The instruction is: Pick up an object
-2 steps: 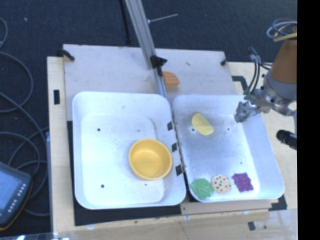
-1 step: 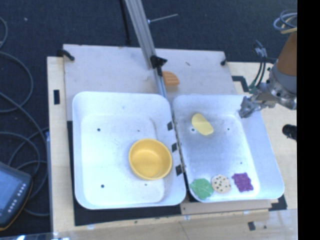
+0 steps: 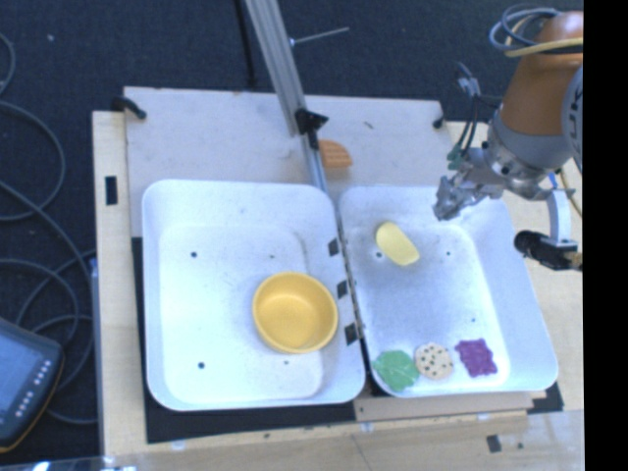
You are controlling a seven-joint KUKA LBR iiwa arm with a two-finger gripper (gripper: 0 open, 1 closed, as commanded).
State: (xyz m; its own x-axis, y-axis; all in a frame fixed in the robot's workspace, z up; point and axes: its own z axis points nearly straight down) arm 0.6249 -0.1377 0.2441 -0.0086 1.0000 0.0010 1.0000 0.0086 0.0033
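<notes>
Hand (image 3: 453, 204) hovers over right bin's (image 3: 510, 292) upper edge, grip state unreadable | nearest pick: yellow piece (image 3: 396, 243), just left and below, lying apart from others | advice: centre above it, descend straight, straddle its narrow width.

Fixed overhead view — slanted downward

Both bins, left (image 3: 177, 214) and right (image 3: 500, 292), appear as smooth white plastic with fine dark speckling. The yellow bowl (image 3: 294, 312) looks smooth, slightly glossy plastic. The bench (image 3: 216, 126) at 12 o'clock is matt pale board. The slanted rail (image 3: 275, 47) is bare ribbed metal.
</notes>
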